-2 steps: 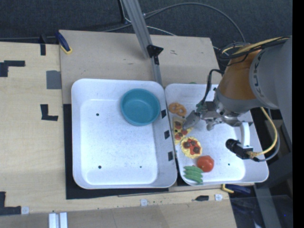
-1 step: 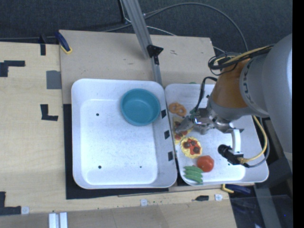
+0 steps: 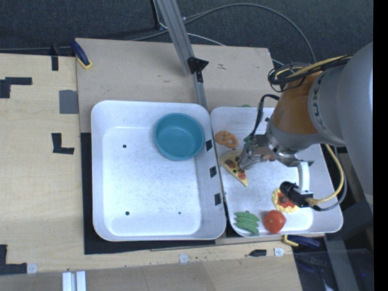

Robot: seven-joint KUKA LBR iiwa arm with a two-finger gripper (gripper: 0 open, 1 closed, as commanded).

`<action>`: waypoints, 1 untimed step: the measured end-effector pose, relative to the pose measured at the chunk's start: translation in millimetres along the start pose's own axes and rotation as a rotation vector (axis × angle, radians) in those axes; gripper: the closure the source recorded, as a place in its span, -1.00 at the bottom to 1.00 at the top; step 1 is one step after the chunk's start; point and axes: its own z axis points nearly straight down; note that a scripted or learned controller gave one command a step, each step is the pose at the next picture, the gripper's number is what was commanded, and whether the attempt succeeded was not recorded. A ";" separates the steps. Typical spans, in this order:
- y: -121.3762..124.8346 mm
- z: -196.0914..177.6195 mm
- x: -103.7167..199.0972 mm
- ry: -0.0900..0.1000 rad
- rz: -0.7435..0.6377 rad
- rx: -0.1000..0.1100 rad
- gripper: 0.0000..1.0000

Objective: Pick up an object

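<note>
While the arm (image 3: 315, 111) reaches in from the right, its gripper (image 3: 247, 156) sits low in the right bin (image 3: 321, 223), right at the pizza slice (image 3: 235, 167). The dark fingertips come down at the slice's upper right edge and look to be touching it or just above it. How wide they stand I cannot tell; the wrist hides the gap from this angle. Nothing shows between them, so no hold can be called.

The slice lies flat near the bin's left wall, point toward the lower right. Just above it, a small brown pastry (image 3: 226, 139) rests close to the same wall, apart from the gripper. Down at the near edge sit a green pea pod (image 3: 247, 221) and a red tomato (image 3: 274, 220), side by side and near each other. To the right of them, a yellow and red toy (image 3: 284, 201) lies beside a black fitting on the arm's cable.

Over in the left bin (image 3: 121, 217), a blue bowl (image 3: 179, 136) stands upright in the far right corner, well apart from the gripper.
</note>
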 end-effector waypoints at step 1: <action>5.9 -42.8 -0.6 -0.001 0.002 0.009 1.00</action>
